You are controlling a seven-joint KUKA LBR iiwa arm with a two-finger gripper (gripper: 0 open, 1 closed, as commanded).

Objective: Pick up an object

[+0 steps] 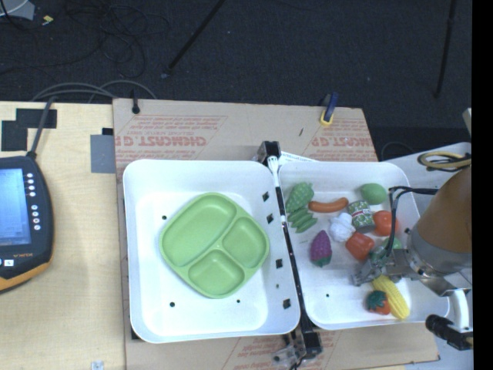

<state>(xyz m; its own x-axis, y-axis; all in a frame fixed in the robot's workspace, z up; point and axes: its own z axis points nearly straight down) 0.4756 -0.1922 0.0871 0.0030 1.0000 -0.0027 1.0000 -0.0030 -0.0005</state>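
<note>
Two shallow white plastic bins sit side by side on a brown cardboard sheet (231, 133); the left bin (146, 284) bears a light green three-compartment plastic plate (214, 243); the right bin (331, 307) holds a heap of toy foods: a purple grape bunch (320, 247), an orange-red sausage (329, 204), a dark green ridged vegetable (300, 206), a round green fruit (373, 193), a red tomato-like piece (359, 246), a yellow corn cob (391, 296); the grey arm's metal gripper (375, 267) hangs low over the right bin, just above the corn cob and beside the red piece; a black-and-orange handheld control pendant (19, 220) lies on the pale wooden bench at far left.
</note>
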